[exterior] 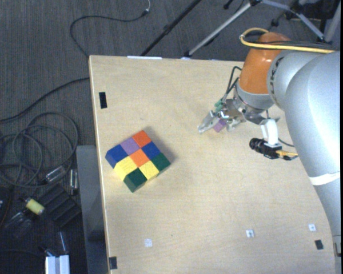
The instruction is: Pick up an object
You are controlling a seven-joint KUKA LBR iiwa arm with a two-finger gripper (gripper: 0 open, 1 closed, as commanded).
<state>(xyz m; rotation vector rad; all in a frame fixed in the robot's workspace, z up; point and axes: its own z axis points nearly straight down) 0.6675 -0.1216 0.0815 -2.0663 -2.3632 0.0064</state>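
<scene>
A block made of small coloured cubes point(138, 160), orange, purple, blue, yellow and green, lies on the pale wooden board point(206, 210) at its left side. My gripper point(208, 125) hangs over the board's upper middle, to the right of the block and well apart from it. Its tip points left towards the block. The grey arm with its orange band point(257, 73) comes in from the right. Nothing shows between the gripper's tips.
A black cable plug point(266, 148) hangs off the wrist. Small black marks point(103, 100) sit near the board's left edge. Cables and a power strip point(51, 201) lie on the floor to the left. Stand legs point(240, 10) cross the floor behind the board.
</scene>
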